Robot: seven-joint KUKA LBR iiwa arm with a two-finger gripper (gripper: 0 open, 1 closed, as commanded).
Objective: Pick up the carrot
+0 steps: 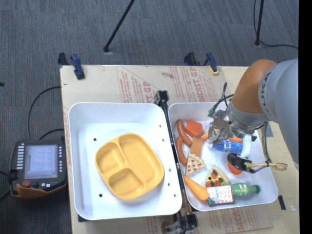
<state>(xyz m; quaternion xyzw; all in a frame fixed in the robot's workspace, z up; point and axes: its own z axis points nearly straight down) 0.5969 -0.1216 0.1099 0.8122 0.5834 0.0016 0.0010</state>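
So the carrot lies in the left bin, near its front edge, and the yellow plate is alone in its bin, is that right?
Not quite: the camera view shows the carrot in the right bin, near its front edge. The yellow plate is indeed alone in its bin.

A yellow divided plate [129, 165] lies in the left bin [78, 130] on the counter [122, 79]. The right bin [265, 189] holds two sausages [181, 129], a pizza slice [195, 164], a green bottle [243, 189] near the front and a blue bottle [228, 145]. A control pendant [39, 164] sits on the floor far left.
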